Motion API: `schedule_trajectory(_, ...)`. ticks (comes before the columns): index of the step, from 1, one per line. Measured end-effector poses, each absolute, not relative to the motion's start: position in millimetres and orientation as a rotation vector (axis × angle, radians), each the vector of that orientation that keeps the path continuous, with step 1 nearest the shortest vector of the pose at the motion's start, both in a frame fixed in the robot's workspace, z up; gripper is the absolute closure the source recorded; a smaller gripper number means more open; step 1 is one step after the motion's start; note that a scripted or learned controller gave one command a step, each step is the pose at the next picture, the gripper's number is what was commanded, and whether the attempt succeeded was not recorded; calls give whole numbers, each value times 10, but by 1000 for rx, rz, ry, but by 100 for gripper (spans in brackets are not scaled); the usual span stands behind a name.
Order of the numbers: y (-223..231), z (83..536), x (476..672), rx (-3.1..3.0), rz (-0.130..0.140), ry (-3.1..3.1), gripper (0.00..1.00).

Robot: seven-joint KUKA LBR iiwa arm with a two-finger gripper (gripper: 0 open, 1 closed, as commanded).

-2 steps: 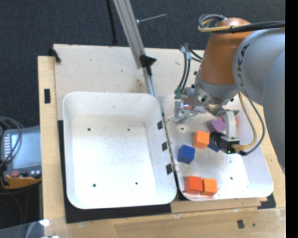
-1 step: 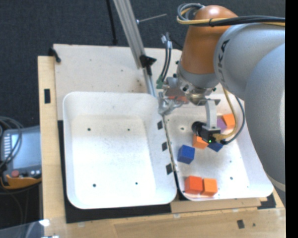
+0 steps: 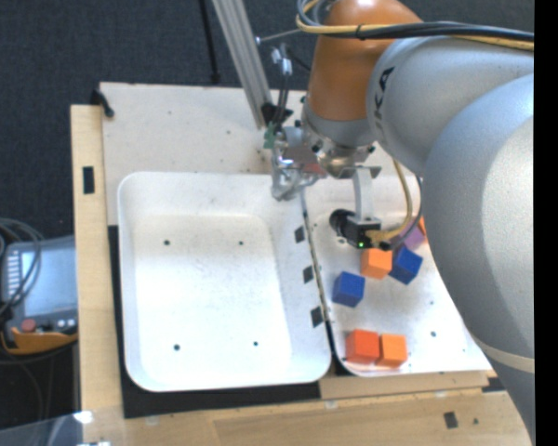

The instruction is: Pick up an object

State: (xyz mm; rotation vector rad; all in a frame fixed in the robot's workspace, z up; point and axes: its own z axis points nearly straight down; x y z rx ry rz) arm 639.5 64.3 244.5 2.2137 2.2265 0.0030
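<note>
Several small blocks lie in the right bin (image 3: 444, 344). A blue cube (image 3: 349, 289) sits near the bin's left wall. Just right of it an orange cube (image 3: 377, 262) touches a second blue cube (image 3: 405, 266), and a purple block (image 3: 415, 238) peeks out beside the arm. At the front a red-orange block (image 3: 362, 345) and an orange block (image 3: 393, 348) lie side by side. My gripper (image 3: 286, 177) hangs at the back, over the ridge between the two bins, apart from all the blocks. I see nothing held in it.
The left bin (image 3: 130, 249) stands beside the right one, its floor bare white. The big grey arm covers the right bin's far and right parts. A slanted metal post (image 3: 242, 49) rises behind the gripper. A black cabled part with a green light (image 3: 352, 228) hangs under the wrist.
</note>
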Motion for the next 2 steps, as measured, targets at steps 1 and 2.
schedule_trajectory(1, 986, 2386, 6643, 2214, 2, 2224, 100)
schedule_trajectory(2, 965, 2392, 6633, 2213, -3, 2227, 0)
